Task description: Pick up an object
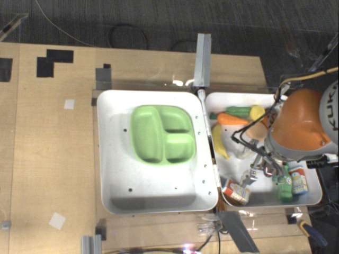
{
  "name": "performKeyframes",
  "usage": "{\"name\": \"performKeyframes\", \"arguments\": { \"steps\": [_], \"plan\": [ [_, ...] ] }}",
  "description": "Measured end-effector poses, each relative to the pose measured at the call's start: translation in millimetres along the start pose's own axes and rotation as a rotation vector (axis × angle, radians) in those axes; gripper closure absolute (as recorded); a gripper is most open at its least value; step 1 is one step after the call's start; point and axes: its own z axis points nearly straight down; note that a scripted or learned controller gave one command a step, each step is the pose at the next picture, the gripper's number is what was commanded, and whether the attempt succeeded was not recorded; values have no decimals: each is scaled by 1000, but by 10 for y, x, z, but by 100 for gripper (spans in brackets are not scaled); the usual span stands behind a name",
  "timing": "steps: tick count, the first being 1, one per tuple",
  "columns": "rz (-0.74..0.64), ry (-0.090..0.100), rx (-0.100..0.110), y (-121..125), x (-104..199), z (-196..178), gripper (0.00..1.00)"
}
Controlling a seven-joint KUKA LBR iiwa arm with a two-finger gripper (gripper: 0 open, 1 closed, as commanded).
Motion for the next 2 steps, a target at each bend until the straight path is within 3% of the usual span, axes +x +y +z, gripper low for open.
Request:
{"name": "performKeyframes", "arguments": {
  "steps": [1, 2],
  "plan": [
    [53, -7, -2, -162, 90, 0, 0],
    [89, -9, 4, 150, 147, -4, 0]
  ]
}}
